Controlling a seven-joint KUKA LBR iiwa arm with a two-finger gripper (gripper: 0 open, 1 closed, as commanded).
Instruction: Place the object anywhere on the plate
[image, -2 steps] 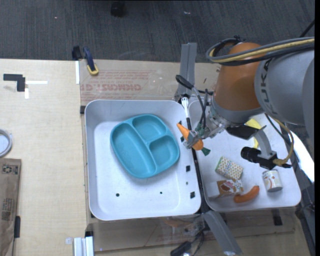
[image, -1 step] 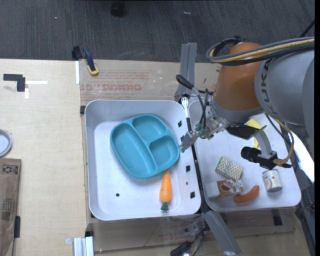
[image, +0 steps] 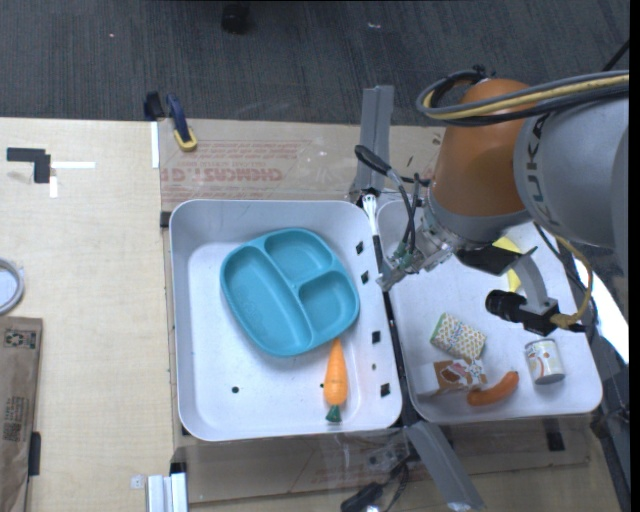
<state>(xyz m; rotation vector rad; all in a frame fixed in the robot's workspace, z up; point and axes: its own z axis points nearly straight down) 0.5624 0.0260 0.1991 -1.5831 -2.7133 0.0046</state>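
Camera view: the arm is reaching in from 3 o'clock, its tool (image: 412, 258) hanging over the seam between the two bins; whether it is gripping anything I cannot tell. The blue divided plate (image: 290, 290) is lying in the left bin (image: 200, 400), with a toy carrot (image: 336, 374) just beside its 5 o'clock edge. In the right bin (image: 580, 400) a snack packet (image: 459, 336), a sausage (image: 493, 390) and a small can (image: 543, 361) are waiting. Judging by this, the carrot looks the easiest pick: gripping across its width, lifting clear, then setting down toward 11 o'clock should work.
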